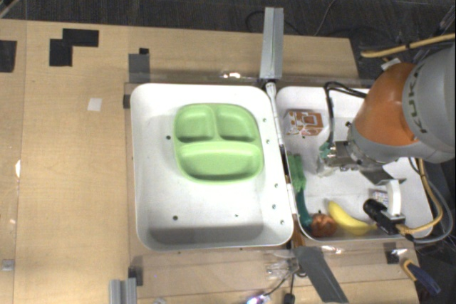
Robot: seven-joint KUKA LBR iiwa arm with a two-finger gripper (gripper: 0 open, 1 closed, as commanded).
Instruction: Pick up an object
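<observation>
A green divided plate (pixel 216 141) lies in the left bin (pixel 157 210). In the right bin (pixel 342 189) a yellow banana (pixel 347 217) lies near the front edge with a small reddish-brown fruit (pixel 323 225) beside its left end. A white card with an orange pattern (pixel 305 122) lies at the back of that bin. A green object (pixel 296 174) and a teal handle (pixel 302 211) rest along its left wall. My gripper (pixel 333 155) hangs over the middle of the right bin, above bare floor behind the banana. The arm's grey and orange body hides most of it.
A metal rail (pixel 272 43) stands behind the wall between the bins. The bench's wooden surface (pixel 64 174) spreads to the left, with black markers (pixel 71 45) at the back.
</observation>
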